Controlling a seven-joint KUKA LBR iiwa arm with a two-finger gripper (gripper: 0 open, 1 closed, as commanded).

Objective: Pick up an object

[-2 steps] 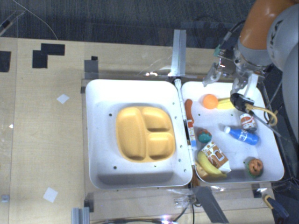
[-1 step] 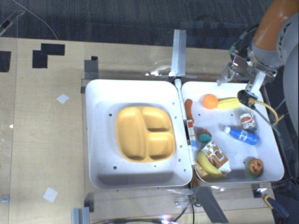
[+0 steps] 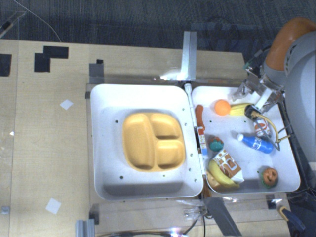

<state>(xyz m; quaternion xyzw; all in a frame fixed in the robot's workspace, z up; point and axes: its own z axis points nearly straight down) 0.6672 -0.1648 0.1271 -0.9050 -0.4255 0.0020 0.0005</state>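
Camera view shows the gripper at the right bin's upper right, near a yellow object; whether it is open or closed cannot be told.

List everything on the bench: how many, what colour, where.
bins: two, white, side by side
tray: one, yellow, left bin
ball: one, orange, right bin, far side
sausage: one, red, right bin, left wall
bottle: one, blue, right bin, middle
banana: one, yellow, right bin, near left corner
box: one, brown and white, on the banana
round toy: one, orange-brown, right bin, near right corner
arm: one, grey with orange band, over right bin's far corner
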